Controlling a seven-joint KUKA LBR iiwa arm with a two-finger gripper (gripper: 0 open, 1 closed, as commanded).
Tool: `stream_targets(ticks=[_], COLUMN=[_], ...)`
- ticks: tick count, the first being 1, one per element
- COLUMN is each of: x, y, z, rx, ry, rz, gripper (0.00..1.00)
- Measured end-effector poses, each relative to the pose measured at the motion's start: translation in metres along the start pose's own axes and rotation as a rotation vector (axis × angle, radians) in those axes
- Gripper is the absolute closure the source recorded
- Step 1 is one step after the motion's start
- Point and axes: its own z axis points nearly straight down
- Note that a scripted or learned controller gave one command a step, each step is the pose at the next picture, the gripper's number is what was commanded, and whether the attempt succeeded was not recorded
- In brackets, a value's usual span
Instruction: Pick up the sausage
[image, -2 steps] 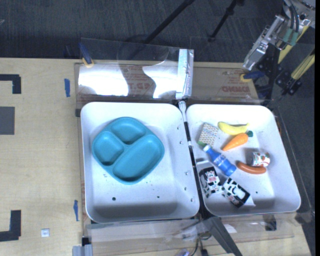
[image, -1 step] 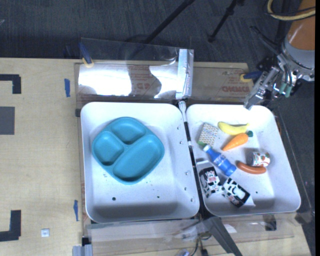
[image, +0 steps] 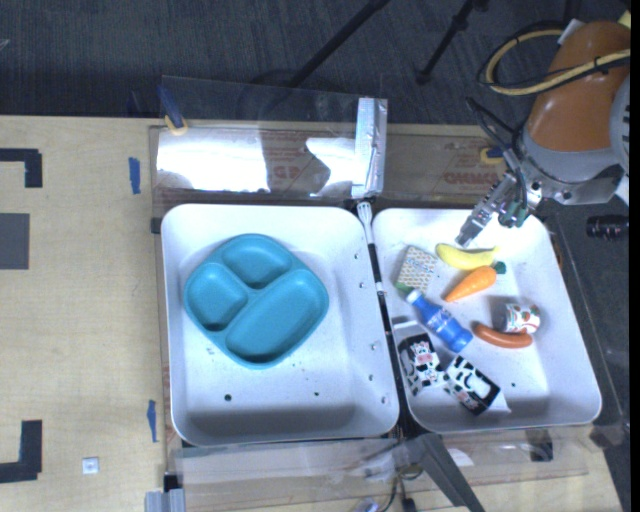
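The fingers (image: 470, 236) hang low over the back of the right bin (image: 575, 395), their tip just above the left end of a banana (image: 464, 256); they are too small and blurred here to tell whether they stand apart or together, and nothing can be seen between them. Above them the grey arm (image: 575, 120) with its orange band rises toward the upper right corner, with a yellow cable looped beside it. Just in front of the banana lies a carrot (image: 470, 283), and to its left a small speckled card (image: 418, 267). A blue bottle (image: 438, 321) lies slantwise near the bin's middle. The sausage (image: 503, 337), red-brown and slightly curved, rests on the bin floor to the right of the bottle, touching or just beside a small white can (image: 521, 318), and well apart from the fingers. Nearer the front edge lie two black-and-white patterned items (image: 447, 372). The left bin (image: 200, 410) holds a blue divided plate (image: 257, 298) with three compartments. Both bins sit side by side on a pale wooden counter (image: 75, 300) marked with black and blue tape. Behind the bins stand a clear sheet and a shiny foil-like panel (image: 270, 160). Beyond the counter the floor is dark carpet (image: 100, 50), crossed by thin black stand legs.
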Motion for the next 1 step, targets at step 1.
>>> stream_targets(ticks=[1], x=[0.0675], y=[0.0595], z=[-0.1039], rx=[-0.001], ry=[-0.001], rz=[0.021], gripper=[1.0])
